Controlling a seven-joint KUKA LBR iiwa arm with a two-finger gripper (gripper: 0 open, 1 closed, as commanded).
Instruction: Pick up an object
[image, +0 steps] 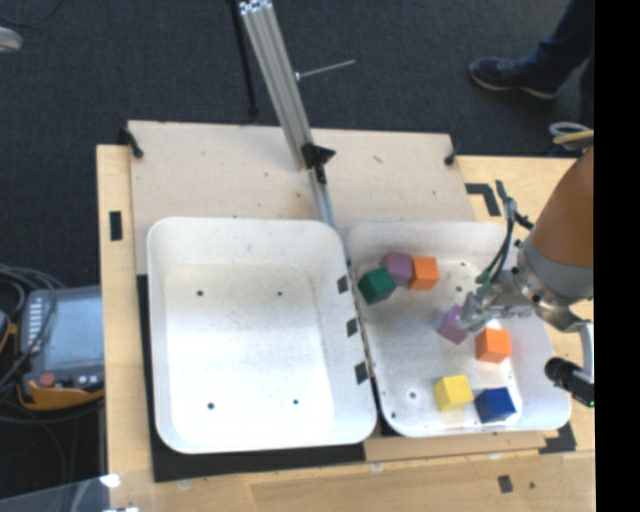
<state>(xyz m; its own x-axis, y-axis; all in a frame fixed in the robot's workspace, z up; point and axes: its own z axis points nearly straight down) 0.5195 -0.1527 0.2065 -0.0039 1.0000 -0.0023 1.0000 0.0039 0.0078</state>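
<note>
Purple cube (453, 324): right bin (400, 410), mid, just left of gripper (476, 312).
Gripper: at cube's edge; open/closed – can't tell.
Neighbours: orange cube (492, 344) just beside; yellow cube (452, 391), blue cube (494, 404) nearer front.
Tip: centre over purple cube, avoid orange, then close.

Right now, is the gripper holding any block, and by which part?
It cannot be told. The gripper sits low in the right bin, right beside a purple block, but whether it grips that block is not visible.
</note>
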